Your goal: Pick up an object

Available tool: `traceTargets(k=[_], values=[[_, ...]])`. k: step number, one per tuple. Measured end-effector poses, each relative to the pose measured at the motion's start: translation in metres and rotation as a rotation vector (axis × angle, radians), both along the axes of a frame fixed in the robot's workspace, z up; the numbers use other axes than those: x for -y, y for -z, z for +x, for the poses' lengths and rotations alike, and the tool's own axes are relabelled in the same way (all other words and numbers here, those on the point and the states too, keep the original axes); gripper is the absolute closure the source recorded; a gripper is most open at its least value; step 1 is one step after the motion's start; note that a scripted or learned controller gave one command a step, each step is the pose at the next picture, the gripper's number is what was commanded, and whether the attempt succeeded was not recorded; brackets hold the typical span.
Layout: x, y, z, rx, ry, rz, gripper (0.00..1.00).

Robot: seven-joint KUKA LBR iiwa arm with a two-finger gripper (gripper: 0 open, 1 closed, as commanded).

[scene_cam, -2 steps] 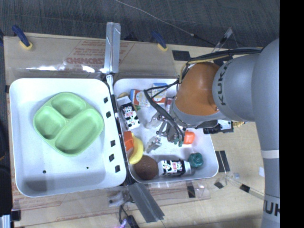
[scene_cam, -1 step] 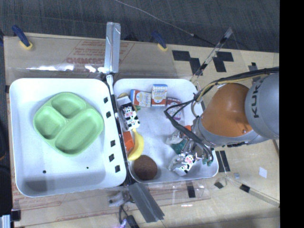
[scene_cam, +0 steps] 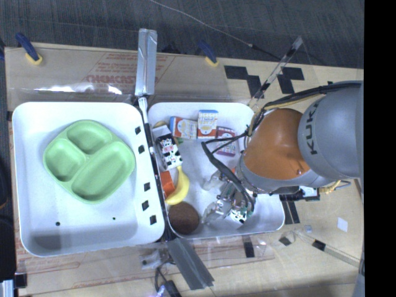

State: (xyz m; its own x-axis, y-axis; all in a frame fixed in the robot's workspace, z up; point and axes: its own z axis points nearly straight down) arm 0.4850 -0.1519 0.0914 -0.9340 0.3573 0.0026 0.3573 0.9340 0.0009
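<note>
Here, at nine o'clock, the left bin holds a green plate with three sections. Just beside it, the right bin holds many small things. Along its top wall, at twelve o'clock in that bin, stand two small cartons. Near its left wall lies a black-and-white box, with a yellow banana below it. A brown ball sits at seven o'clock in the bin, touching the banana's low end. The claw hangs low at six o'clock in the bin, just right of the brown ball. I cannot tell how wide it is open or if it holds anything. The grey and orange arm comes in from three o'clock over the tabletop.
</note>
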Motion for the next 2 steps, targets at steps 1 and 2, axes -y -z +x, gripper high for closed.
traceTargets(k=[1,2], values=[[-0.038,0.000,0.017,0.002,0.081,-0.001,0.00],[-0.054,-0.001,0.127,0.003,0.242,-0.003,0.00]])
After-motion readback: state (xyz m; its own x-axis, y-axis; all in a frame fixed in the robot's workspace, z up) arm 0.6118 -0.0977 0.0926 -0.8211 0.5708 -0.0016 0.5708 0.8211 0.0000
